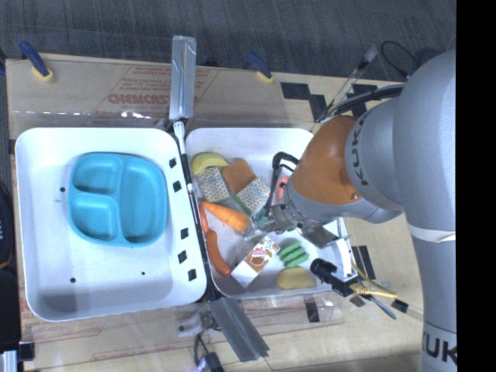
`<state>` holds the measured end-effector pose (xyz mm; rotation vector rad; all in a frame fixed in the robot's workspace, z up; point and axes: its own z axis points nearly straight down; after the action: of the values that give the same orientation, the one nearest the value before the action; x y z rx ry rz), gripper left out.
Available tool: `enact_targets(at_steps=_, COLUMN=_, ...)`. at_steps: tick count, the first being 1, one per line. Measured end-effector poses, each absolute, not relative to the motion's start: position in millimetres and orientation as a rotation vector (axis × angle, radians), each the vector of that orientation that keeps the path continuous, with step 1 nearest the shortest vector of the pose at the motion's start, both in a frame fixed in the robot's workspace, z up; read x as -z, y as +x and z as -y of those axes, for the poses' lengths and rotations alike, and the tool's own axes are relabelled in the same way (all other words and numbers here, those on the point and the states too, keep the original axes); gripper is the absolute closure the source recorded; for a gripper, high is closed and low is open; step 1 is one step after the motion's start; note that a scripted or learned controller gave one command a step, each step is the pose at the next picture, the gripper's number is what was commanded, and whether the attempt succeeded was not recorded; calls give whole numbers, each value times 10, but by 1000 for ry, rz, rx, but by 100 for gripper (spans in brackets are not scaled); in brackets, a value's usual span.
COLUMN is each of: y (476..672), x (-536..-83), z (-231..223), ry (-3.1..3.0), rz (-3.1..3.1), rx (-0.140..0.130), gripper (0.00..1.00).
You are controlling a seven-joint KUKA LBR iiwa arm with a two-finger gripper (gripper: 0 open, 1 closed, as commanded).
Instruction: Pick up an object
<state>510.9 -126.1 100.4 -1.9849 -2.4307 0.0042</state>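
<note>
While the grey arm reaches in from the right, its orange band hangs over the right white bin, covering that bin's right half. The gripper sits low among the clutter near the bin's middle, just beside the tip of a carrot; whether its claw is spread or pressed together I cannot tell.

Packed in this bin are 2 carrots, the second lying along the left wall, a yellow-green fruit at the top, a brown block, a small printed carton, a green ridged piece and a pale potato-like piece against the bottom edge. Things touch or overlap, leaving little free floor.

By contrast, the left bin holds a blue divided tray, with bare white floor along every wall.
</note>
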Motion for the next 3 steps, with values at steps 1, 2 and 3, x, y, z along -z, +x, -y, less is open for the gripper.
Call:
enact_targets(at_steps=1, y=5529, x=-1921, z=722, ry=-2094, rz=2340, rx=0, gripper=100)
enact_targets(at_steps=2, y=6313, x=-1909, z=787, ry=-2108, rz=2326, rx=-3, gripper=100)
enact_targets(at_steps=3, y=6312, x=-1911, z=791, ry=-2109, rz=2325, rx=-4, gripper=0)
